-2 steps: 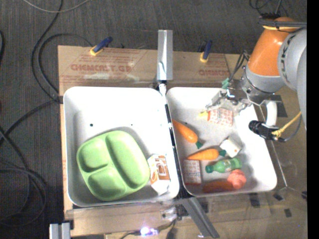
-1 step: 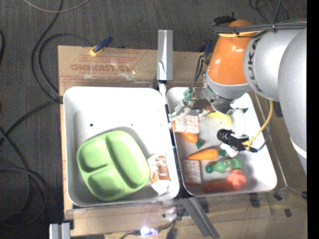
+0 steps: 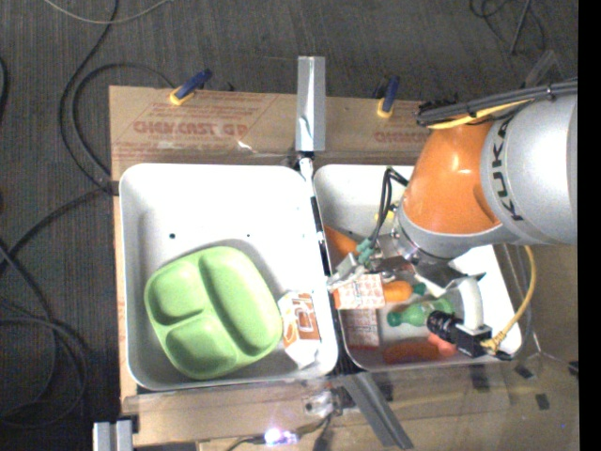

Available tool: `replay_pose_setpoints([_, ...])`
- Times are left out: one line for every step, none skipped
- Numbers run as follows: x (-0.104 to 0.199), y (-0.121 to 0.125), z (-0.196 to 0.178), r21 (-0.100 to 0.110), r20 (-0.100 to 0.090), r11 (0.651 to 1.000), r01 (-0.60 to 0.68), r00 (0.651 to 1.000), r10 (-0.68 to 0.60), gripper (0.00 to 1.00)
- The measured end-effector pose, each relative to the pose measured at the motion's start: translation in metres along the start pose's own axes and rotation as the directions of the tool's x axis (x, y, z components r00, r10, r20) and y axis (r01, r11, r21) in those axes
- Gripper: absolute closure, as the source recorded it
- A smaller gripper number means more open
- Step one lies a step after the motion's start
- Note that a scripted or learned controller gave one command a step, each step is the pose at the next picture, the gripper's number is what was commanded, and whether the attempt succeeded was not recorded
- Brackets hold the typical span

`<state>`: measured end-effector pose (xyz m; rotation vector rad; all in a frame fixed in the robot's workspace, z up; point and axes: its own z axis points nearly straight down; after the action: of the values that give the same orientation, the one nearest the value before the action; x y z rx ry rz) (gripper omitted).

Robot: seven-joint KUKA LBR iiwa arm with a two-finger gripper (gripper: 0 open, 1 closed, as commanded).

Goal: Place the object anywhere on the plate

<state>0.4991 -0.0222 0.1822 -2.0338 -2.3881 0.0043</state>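
While the end effector (image 3: 394, 269) works right of the green plate (image 3: 214, 312) — grip state unclear — you're mid-pick; next, carry an object over.

The left bin (image 3: 141, 195) is left largely open along its far and left sides, where bare white floor is seen. Its near half is taken up by the green plate (image 3: 211, 313), whose three compartments are unoccupied and open from above. A white and orange packet (image 3: 302, 327) is wedged just beside the plate's right edge, against the wall between the bins. The right bin (image 3: 349, 194) is crowded: its middle is covered by the arm (image 3: 488, 181), and the near part is filled by a printed carton (image 3: 359, 294), a green bottle (image 3: 413, 314) and orange items, packed closely. A strip of bare floor is left at its far left corner.
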Motion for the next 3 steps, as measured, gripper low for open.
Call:
replay_pose_setpoints([0.1,0.052,0.0,0.0,0.001,1.0,-0.011,1.0,0.011,1.0])
replay_pose_setpoints([0.106,0.013,0.0,0.001,0.0,0.993,-0.117,0.993,0.117,1.0])
replay_pose_setpoints([0.124,0.003,0.001,0.001,0.001,0.971,-0.238,0.971,0.238,1.0])
